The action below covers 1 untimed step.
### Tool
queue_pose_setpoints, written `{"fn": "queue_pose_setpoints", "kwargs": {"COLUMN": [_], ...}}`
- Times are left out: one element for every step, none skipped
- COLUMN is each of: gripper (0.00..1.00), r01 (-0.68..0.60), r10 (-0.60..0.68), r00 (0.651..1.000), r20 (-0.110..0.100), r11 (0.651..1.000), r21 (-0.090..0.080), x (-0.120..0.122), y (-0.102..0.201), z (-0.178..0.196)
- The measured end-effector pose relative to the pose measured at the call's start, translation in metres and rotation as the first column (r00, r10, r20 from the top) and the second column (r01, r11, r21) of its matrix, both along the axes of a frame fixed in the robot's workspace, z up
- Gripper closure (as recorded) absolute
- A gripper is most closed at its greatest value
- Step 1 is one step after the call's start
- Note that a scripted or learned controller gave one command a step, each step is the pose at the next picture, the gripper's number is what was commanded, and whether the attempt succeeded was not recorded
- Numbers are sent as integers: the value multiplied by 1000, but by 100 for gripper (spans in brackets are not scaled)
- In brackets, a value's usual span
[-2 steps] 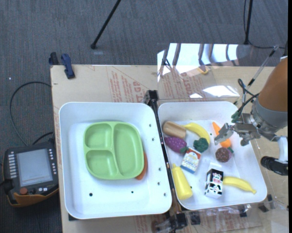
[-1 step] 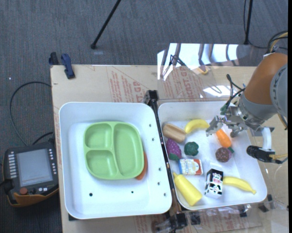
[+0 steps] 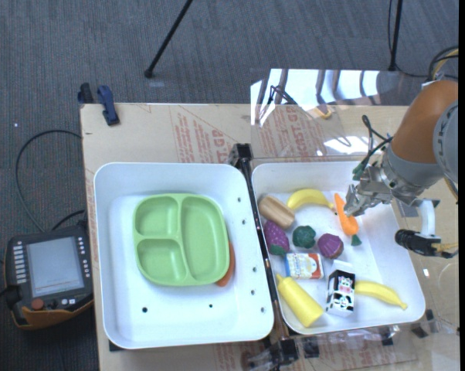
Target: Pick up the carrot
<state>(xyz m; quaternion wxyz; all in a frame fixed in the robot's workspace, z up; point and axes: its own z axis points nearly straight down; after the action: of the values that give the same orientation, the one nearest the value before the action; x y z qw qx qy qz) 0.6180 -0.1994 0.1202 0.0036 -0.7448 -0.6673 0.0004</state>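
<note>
The carrot (image 3: pixel 346 216) is orange with a small green end. It lies slanted in the right bin (image 3: pixel 406 273), toward the bin's upper right part. My gripper (image 3: pixel 358 202) comes in from the right and sits directly at the carrot's upper end, touching or just above it. The gripper body hides that end of the carrot, so whether the carrot is held is unclear.
Around the carrot lie a yellow banana (image 3: pixel 310 199), a bread roll (image 3: pixel 276 209), a green broccoli (image 3: pixel 304 236), two purple items (image 3: pixel 330 246), a small carton (image 3: pixel 303 265), a cow-print carton (image 3: pixel 341 292), a yellow bottle (image 3: pixel 300 300) and a second banana (image 3: pixel 381 292). The left bin (image 3: pixel 117 199) holds a green divided plate (image 3: pixel 181 239).
</note>
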Motion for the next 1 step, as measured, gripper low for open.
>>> {"fn": "queue_pose_setpoints", "kwargs": {"gripper": [100], "r01": [227], "r10": [-227], "r00": [974], "r20": [-5], "r11": [974], "r21": [0], "x": [-85], "y": [62], "z": [42]}}
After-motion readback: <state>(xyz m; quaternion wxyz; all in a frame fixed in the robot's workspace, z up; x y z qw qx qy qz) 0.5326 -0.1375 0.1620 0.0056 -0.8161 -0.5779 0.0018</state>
